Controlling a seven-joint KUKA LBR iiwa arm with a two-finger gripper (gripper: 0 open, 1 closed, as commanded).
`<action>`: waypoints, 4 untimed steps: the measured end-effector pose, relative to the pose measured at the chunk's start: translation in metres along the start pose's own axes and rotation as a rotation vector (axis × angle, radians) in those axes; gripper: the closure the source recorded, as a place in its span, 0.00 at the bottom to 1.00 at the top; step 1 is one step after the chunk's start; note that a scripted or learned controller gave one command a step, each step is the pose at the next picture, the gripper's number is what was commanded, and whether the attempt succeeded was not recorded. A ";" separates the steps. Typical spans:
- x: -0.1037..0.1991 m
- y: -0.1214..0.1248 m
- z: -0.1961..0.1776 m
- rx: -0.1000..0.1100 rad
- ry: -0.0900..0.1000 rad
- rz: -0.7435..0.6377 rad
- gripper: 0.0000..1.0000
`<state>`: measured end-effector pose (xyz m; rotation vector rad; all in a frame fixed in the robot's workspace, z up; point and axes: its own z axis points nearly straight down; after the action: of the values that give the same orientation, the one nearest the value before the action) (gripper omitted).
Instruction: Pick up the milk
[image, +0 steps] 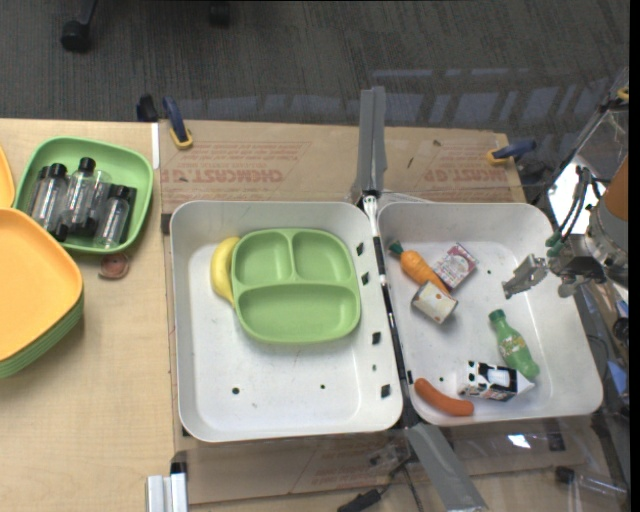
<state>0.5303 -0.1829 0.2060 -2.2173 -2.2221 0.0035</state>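
Note:
The milk (490, 381) is a small black-and-white carton lying on its side near the front edge of the right bin (570, 390). My gripper (547, 277) hangs over the right bin's right side, up and to the right of the milk and well apart from it. Its fingers stand open and nothing is between them. A green bottle (514, 346) lies between the gripper and the milk, almost touching the carton.
A red sausage (443, 397) lies just left of the milk. A carrot (419, 267), a pink packet (455, 265) and a tan can (434, 303) sit further back. The left bin (200, 330) holds a green divided plate (296, 284) and a banana (222, 268).

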 end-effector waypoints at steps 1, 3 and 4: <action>-0.001 0.058 0.060 -0.001 -0.001 -0.023 0.00; 0.075 0.066 0.114 -0.002 0.000 -0.284 0.00; 0.051 0.043 0.115 0.000 0.000 -0.033 0.00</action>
<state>0.5730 -0.1321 0.0910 -2.1804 -2.2586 0.0030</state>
